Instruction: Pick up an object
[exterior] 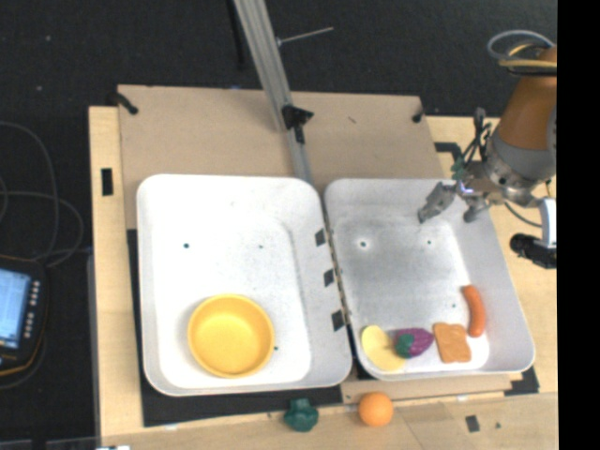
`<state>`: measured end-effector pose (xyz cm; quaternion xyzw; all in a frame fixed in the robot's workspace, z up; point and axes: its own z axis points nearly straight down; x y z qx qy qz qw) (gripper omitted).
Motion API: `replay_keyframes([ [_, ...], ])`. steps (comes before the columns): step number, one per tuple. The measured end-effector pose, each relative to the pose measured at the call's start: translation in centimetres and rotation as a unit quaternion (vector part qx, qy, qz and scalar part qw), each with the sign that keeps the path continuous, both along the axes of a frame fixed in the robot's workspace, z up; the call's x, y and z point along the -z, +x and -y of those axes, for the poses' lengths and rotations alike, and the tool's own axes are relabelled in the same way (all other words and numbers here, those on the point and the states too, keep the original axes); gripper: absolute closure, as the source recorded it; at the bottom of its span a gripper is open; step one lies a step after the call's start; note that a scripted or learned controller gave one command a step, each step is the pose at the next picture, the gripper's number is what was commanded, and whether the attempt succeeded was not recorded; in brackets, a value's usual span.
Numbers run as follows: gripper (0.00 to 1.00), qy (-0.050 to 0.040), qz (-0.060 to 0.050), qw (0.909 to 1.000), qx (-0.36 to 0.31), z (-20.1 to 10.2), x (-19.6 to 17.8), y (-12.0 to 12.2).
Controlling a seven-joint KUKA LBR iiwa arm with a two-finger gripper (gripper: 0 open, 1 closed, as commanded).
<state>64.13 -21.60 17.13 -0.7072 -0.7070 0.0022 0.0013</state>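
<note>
My gripper (457, 202) hangs over the far right part of the right bin (403, 251), its two fingers spread open with nothing between them. Along the right bin's near edge lie a pale yellow piece (377, 347), a purple and green toy (411, 342), an orange-brown slice (453, 342) and an orange sausage-shaped toy (475, 309). All of them lie well toward the near side from the gripper. A yellow bowl (231, 335) sits in the near part of the left bin (225, 261).
On the bench in front of the bins lie an orange ball (375, 409) and a small green object (301, 415). A slanted metal pole (272, 73) rises behind the bins. A black handheld unit (17, 312) lies at far left.
</note>
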Motion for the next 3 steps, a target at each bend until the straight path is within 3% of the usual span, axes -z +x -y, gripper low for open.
replay_keyframes([
  [1,0.0,-0.0004,0.001,1.0,0.0,0.9,4.6,-0.1],
  [2,1.0,-0.0021,0.005,1.0,0.0,1.0,3.0,0.1],
  [3,1.0,-0.001,0.007,1.0,-0.001,1.1,-3.5,0.1],
])
